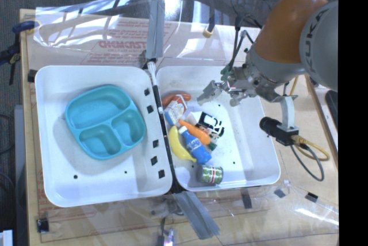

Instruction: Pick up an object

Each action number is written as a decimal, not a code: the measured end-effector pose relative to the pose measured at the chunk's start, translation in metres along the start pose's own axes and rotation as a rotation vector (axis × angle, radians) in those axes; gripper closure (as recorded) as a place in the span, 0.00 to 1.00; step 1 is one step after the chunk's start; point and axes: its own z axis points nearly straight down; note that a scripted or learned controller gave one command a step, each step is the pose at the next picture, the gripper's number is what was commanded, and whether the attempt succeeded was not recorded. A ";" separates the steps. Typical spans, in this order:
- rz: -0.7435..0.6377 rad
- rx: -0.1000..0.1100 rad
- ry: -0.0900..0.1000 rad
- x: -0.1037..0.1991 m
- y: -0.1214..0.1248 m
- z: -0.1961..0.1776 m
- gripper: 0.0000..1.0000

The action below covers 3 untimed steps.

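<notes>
Camera view is showing the tool (220, 91) hovering over the right bin (259, 141), its fingers spread wide and gripping nothing. The banana (179, 147), blue bottle (196, 146) and small can (211, 174) are lying heaped against that bin's left wall. Judging by this, the approach is underway; next it needs lowering onto one item.

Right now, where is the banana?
The banana lies in the right bin, against its left wall, beside the blue bottle and just above the small green can.
</notes>
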 end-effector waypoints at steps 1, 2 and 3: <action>-0.139 -0.002 0.000 -0.040 -0.024 0.072 0.00; -0.015 -0.029 -0.008 -0.048 -0.014 0.149 0.00; -0.049 -0.045 -0.019 -0.024 -0.027 0.158 0.00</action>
